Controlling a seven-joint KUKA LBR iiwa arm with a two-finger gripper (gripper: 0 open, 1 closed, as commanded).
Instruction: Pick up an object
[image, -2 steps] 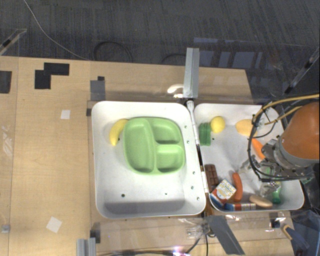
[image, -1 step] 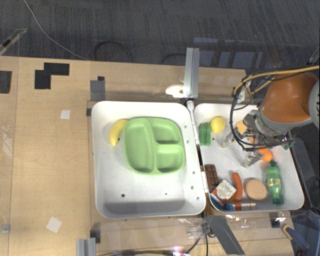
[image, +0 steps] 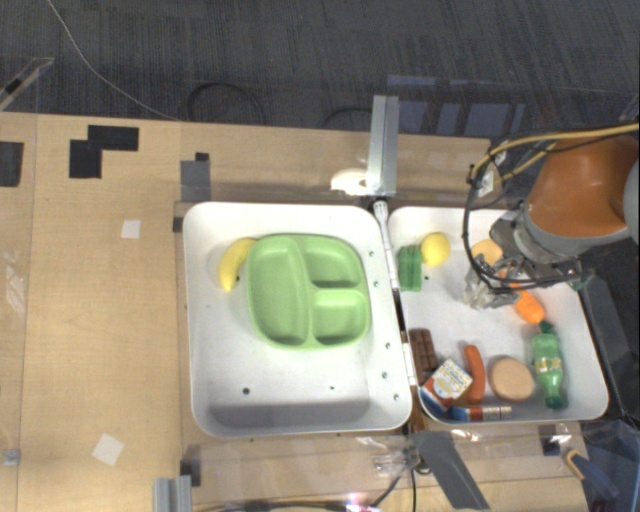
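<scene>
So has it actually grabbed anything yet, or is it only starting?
Nothing looks lifted yet. The gripper is low in the right bin, beside the orange piece; I can't tell whether anything is gripped. The banana and green tray lie in the left bin. The pick-up remains.

From here I can't make out the tool's (image: 487, 292) fingers; they blur. The arm (image: 585, 195) runs off at three o'clock and partly covers an orange object (image: 529, 307).

My bench (image: 90, 330) is pale wood with black square marks (image: 100, 148) at its far left. Dark grey carpet (image: 250, 50) beyond it, thin cable (image: 105, 72) trailing across. Even overhead light.
</scene>
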